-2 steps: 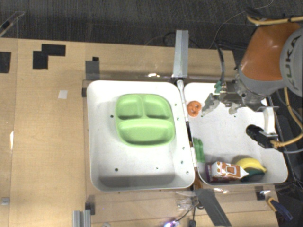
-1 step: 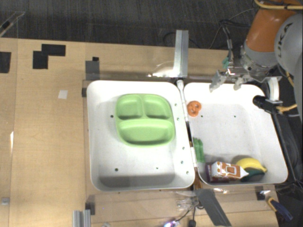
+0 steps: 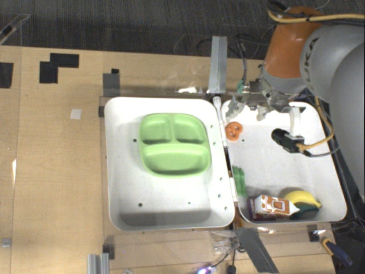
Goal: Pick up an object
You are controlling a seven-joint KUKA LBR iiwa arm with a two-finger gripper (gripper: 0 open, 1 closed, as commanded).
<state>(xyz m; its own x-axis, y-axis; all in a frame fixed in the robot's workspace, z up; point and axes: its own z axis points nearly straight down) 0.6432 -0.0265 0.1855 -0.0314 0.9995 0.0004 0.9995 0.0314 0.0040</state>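
My gripper [image 3: 246,111] hangs over the far left corner of the right bin [image 3: 319,170], open, with nothing between its fingers. A small orange round object [image 3: 233,131] lies just below and left of it, against the bin's left wall. A green object [image 3: 239,181] lies along the same wall further forward. At the near edge sit a brown carton [image 3: 272,207] and a yellow banana [image 3: 301,198], with a dark item [image 3: 307,211] under the banana.
The left bin [image 3: 122,193] holds a green divided plate [image 3: 173,143]. A black part with a yellow cable [image 3: 288,139] hangs off the arm over the right bin's middle. A metal post [image 3: 217,64] stands behind the wall between the bins.
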